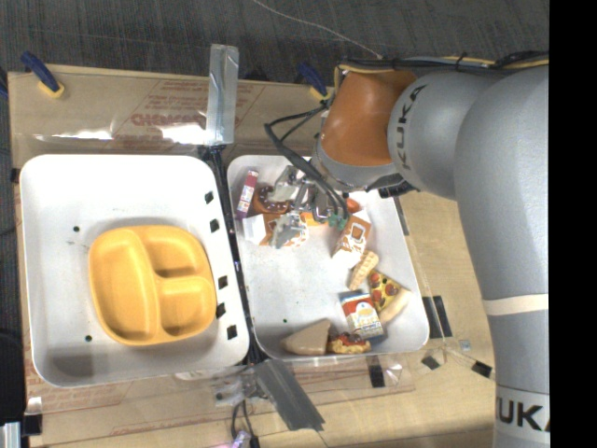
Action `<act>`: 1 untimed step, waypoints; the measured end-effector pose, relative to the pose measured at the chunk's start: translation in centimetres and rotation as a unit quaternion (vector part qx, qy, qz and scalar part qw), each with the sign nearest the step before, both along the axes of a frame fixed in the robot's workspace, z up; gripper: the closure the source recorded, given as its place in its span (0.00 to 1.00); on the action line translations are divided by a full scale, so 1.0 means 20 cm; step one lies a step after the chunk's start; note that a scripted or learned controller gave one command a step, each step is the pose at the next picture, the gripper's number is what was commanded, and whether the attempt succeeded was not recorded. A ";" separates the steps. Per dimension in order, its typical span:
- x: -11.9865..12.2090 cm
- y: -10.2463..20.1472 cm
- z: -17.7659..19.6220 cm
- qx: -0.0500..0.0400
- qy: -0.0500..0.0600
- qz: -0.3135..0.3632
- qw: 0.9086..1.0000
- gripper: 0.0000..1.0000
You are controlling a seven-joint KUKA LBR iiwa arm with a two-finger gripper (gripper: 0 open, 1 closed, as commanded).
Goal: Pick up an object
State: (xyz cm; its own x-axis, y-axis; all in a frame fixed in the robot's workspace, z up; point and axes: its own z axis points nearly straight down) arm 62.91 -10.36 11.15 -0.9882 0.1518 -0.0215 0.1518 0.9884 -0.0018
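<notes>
Reaching down into the far end of the right white bin (410, 292), the metal two-finger gripper (297, 202) sits low among clutter; how far the jaws stand apart cannot be told, nor whether anything sits between them. Step in hand looks like the descent or grasp attempt. Just beneath and beside the tool lies a small orange-brown carton (287, 231), the likeliest target; a slim maroon tube (247, 192) lies to its left against the bin wall. Next move likely calls for a firm close, then a straight lift. Farther out: a toy pizza slice (384, 294), a small printed can (362, 314), a tan wedge (306, 339). A yellow divided plastic tray (149, 283) occupies the left white bin (47, 194).
</notes>
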 end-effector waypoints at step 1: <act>-0.02 0.18 0.70 0.003 0.003 -0.063 0.998 1.00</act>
State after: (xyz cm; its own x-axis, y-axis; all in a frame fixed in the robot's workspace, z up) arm 62.53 -6.73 25.21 -0.9614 0.2746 -0.0144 0.2746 0.9616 0.0023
